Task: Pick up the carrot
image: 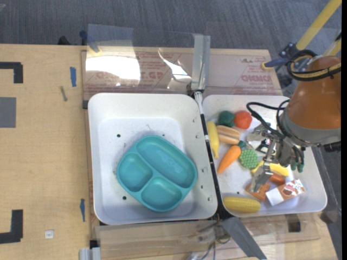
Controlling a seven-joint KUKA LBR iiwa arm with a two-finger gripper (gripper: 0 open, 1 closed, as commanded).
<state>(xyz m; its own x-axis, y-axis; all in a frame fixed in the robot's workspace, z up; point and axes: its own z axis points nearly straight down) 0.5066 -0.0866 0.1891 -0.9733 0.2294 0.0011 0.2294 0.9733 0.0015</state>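
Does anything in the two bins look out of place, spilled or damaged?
Nothing looks spilled or damaged. The teal divided plate lies tilted in the left bin. The carrot lies loose among crowded toy foods in the right bin, with the gripper to its right.

Arm: my grey arm comes in from the right, its orange band topmost, and bends down over the right bin.
Wrist: pointing down, cables looped beside it.
Gripper: my gripper hangs low inside the right bin.
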